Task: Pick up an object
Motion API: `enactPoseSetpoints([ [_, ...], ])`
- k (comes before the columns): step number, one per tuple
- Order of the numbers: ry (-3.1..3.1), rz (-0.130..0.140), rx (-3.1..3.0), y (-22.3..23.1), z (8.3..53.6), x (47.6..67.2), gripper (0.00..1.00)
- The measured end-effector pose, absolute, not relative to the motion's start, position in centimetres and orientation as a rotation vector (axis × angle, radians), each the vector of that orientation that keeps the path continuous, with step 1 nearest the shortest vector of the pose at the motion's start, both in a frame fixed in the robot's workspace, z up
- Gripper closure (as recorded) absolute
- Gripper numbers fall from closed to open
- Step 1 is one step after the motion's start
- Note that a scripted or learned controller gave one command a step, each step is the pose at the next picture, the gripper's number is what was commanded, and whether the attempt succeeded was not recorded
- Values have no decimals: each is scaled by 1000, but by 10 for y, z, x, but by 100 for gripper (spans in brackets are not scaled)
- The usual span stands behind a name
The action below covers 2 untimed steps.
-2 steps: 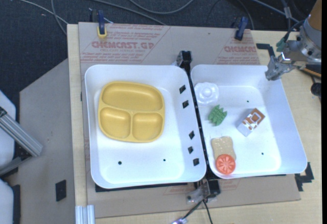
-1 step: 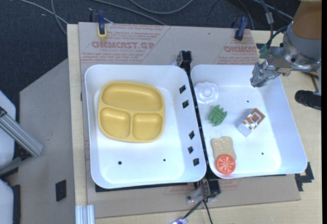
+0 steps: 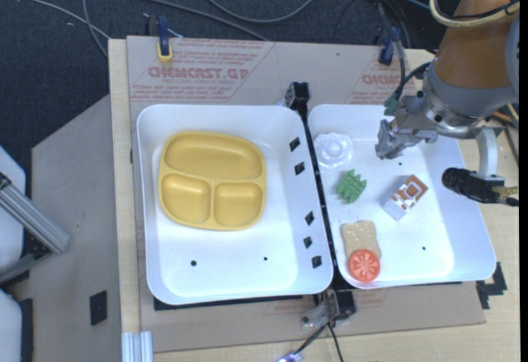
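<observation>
So the gripper (image 3: pixel 391 140) is hanging over the far part of the right bin (image 3: pixel 462 249), just right of a white lid-looking thing (image 3: pixel 333 148). Can't tell if it's open or closed from this angle, and nothing shows between its tips. Below it in the same bin: a green leafy toy (image 3: pixel 352 185), a small orange-and-white box (image 3: pixel 405 196), a slice of bread (image 3: pixel 359 233) with a tomato slice (image 3: pixel 364 266) touching its near end. Left bin (image 3: pixel 165 270) holds a yellow divided tray (image 3: pixel 213 180).
</observation>
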<state>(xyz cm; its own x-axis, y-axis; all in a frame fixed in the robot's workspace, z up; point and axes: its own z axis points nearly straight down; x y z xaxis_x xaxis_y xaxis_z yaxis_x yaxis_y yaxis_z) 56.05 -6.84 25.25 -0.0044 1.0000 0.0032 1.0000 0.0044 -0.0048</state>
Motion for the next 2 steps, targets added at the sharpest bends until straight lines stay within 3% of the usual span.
enactPoseSetpoints([
  [2, -2225, 0, -2210, 46, 235, 533, 100],
])
